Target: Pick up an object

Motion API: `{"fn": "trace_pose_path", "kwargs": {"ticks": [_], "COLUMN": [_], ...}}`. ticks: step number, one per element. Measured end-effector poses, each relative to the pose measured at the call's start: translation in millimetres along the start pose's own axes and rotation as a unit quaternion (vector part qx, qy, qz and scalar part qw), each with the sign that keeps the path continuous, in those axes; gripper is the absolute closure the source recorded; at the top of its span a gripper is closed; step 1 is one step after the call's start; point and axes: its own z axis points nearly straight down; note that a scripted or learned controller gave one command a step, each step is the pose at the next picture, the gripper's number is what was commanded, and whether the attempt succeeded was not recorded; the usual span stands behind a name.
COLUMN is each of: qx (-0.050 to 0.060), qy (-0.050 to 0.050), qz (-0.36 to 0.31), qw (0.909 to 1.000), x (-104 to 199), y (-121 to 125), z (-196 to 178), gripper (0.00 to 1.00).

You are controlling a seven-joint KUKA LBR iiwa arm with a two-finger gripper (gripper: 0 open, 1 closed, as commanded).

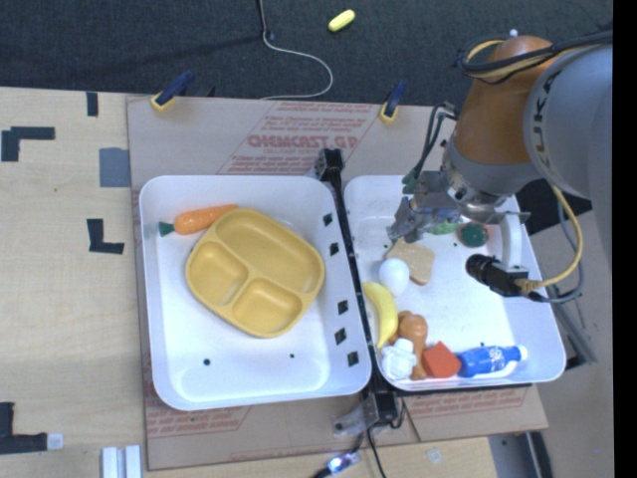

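My gripper [412, 223] hangs over the far left part of the right bin [537, 366], just above a tan bread slice [419, 263] and a white egg [395, 274]. A green ball [473, 234] lies right of the gripper, partly hidden by the wrist. Along the bin's left wall lies a yellow banana [382, 312]. Near the front edge sit a brown-orange piece [411, 327], a white piece [398, 359], a red block [440, 360] and a blue bottle [492, 358]. I see nothing held in the gripper.
The left bin [169, 366] holds a yellow divided plate [255, 271] and a carrot [202, 219] at its far left. Black clips run along the wall between the bins [344, 297]. A small yellow object [341, 20] lies on the dark floor beyond the bench.
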Motion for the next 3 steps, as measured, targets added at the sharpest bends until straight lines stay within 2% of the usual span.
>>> {"fn": "trace_pose_path", "kwargs": {"ticks": [1, 2, 3], "qx": [-0.001, -0.001, -0.002], "qy": [0.0, 0.0, -0.001], "qz": [-0.001, 0.001, 0.002], "qw": [1.0, 1.0, 1.0], "x": [51.7, 60.2, 44.8], "y": [-13.0, -24.1, -25.9], "z": [-6.2, -16.2, -21.4], "gripper": [1.0, 1.0, 1.0]}}
